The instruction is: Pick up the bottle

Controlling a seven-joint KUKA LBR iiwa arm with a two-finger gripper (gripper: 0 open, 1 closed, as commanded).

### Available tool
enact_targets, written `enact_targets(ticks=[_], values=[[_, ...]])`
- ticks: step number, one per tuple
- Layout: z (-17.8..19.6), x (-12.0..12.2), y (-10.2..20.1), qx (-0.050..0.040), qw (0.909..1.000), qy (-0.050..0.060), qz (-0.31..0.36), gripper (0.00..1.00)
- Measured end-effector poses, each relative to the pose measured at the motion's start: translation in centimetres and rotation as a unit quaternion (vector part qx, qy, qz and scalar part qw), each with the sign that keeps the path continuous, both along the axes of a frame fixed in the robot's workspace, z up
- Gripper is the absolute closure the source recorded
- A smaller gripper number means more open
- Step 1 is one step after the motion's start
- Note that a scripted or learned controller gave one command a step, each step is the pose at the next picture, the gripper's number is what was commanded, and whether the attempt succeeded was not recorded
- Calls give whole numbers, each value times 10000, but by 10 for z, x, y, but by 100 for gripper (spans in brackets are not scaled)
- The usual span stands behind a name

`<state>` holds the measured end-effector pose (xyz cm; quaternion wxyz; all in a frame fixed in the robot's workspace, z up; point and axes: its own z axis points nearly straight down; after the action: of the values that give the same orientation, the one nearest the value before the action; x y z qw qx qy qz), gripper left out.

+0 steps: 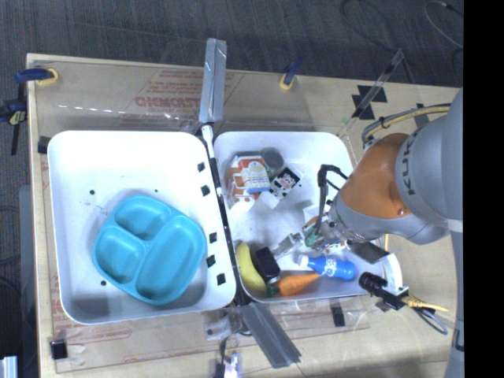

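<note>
Two white bins sit side by side on the surface (331, 93). The left bin (71, 156) has a blue tray (150, 246) in it. The right bin (315, 144) holds many small things. The bottle (334, 268) is blue and lies flat near the front edge of the right bin, with a carrot (295, 283) touching it on the left. A banana (249, 268) lies at the front left corner of that bin. A carton (250, 176) sits near the back. The pincer (316, 239) is just above the bottle's back side, low in the bin. I cannot tell if the pincer is wide or narrow.
</note>
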<state>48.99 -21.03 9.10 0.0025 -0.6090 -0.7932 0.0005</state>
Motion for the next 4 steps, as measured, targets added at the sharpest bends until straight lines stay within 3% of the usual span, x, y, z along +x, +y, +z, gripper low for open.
enact_targets(ticks=[1,2,3,4], values=[[10,1,1,7,10000,5,26,100],[10,1,1,7,10000,6,27,0],[91,-13,-1,-12,9987,-26,503,0],[91,-13,-1,-12,9987,-25,503,0]])
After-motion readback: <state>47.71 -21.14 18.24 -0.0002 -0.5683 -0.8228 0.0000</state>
